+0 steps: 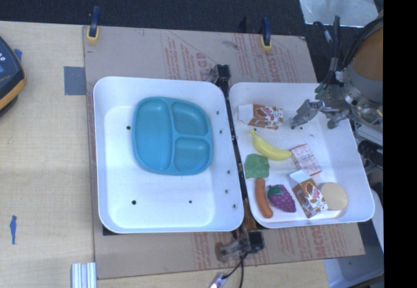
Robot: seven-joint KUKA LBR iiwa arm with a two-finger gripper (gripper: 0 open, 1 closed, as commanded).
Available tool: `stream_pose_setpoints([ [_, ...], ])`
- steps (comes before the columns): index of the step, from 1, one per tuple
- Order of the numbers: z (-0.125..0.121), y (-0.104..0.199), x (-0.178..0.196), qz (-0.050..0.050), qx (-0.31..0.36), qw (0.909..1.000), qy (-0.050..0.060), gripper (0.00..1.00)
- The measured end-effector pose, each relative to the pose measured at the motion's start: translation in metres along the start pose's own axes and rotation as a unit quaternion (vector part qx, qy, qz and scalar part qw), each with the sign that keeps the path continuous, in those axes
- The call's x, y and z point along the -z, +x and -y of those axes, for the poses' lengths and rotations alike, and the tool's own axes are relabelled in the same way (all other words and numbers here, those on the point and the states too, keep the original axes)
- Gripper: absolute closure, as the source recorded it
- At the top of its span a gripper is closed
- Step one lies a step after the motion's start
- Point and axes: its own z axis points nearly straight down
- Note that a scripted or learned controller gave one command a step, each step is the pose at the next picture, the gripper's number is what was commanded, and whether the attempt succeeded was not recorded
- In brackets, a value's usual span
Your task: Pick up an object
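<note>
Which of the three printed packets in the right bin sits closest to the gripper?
The packet at the bin's far-left, above the banana; the other two lie nearer the camera.

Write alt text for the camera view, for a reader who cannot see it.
A robot gripper hangs open over the upper right of the right bin, which holds toy food: a banana, hot dog, grapes, lettuce and small packets. The left bin holds a blue divided plate.
</note>
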Motion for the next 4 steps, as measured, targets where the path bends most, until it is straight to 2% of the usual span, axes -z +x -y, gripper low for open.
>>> stream_pose_setpoints([
  [1, -0.002, 0.032, -0.111, 0.001, 0.001, 1.0, 0.0, 0.0],
  [2, -0.002, 0.031, -0.1, 0.002, 0.002, 1.0, -0.001, 1.0],
  [3, -0.002, 0.031, -0.1, 0.002, 0.002, 1.0, 0.0, 0.0],
  [4, -0.009, 0.023, -0.122, 0.001, 0.0, 1.0, 0.0, 0.0],
])
